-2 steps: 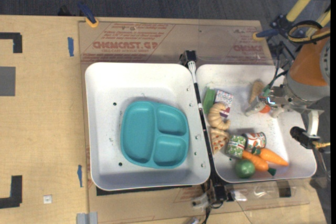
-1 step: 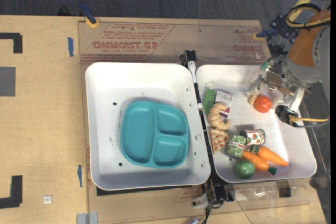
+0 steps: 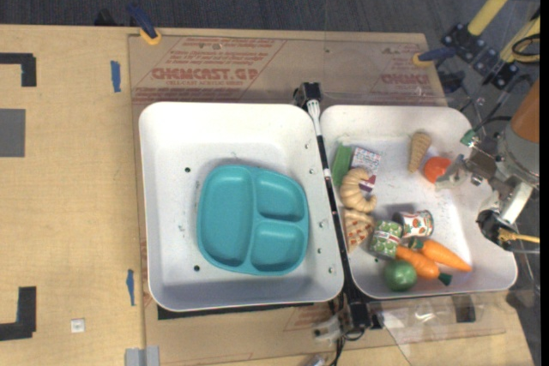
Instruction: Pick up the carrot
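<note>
gripper [image 3: 499, 184]: sat over the right rim of the right bin, about mid-height of that edge. Metal and cable clutter hid the tips, so I couldn't tell how they stood. Nothing visibly held.
arm: came in from the right edge, orange band just showing above the wrist. My read: parked at the rim, not yet lined up on the target.
carrot [image 3: 446, 254]: lay flat near the bin's front-right corner, tip pointing toward that corner, well apart from the gripper. A second orange piece [image 3: 415, 263] lay just beside it, maybe touching; couldn't tell if it was another carrot.
neighbours: green round fruit [image 3: 400, 275] against the orange piece at the front edge; two small printed cartons [image 3: 401, 232] just behind the carrot. Tight cluster, so a pinch across the carrot's free side near the corner looked safest.
right bin [image 3: 496, 274]: also held an ice-cream cone [image 3: 419, 149] and a red-orange tomato-like item [image 3: 437, 168] toward the back right, a small packet [image 3: 366, 159] and a green piece [image 3: 342, 160] near the left rim, plus bread-like pieces [image 3: 357, 188] along that rim.
left bin [image 3: 163, 210]: held a teal divided tray [image 3: 253, 219], centred. Likely just scene dressing for this task.
risk: the corner wall could block one finger, and the cartons could get knocked on descent.
status: pickup not started, judging by the layout.
</note>
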